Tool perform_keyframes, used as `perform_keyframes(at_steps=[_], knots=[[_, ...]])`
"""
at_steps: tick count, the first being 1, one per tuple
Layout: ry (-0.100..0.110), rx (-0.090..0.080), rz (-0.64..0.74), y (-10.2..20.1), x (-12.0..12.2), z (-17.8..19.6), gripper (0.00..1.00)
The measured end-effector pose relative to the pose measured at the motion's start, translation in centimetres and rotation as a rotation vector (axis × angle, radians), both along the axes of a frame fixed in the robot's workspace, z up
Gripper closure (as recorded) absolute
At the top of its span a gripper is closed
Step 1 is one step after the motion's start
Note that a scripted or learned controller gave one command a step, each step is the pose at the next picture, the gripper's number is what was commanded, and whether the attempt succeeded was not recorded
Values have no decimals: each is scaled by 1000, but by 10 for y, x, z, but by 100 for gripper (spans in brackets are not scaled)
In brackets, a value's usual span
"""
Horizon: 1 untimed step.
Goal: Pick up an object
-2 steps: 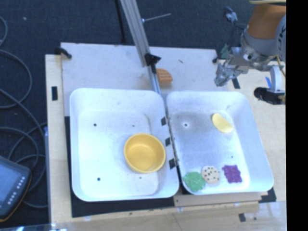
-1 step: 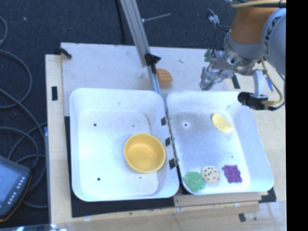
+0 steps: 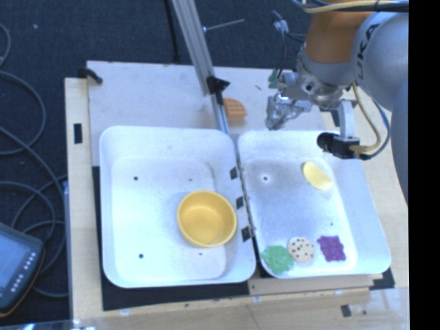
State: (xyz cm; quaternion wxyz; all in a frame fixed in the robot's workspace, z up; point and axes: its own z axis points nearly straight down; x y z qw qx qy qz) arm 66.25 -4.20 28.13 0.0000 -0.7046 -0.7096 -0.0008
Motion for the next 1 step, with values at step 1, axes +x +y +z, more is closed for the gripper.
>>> perform_keyframes(at_steps=[1], knots=[[2, -1, 0, 56, -6, -17, 100]])
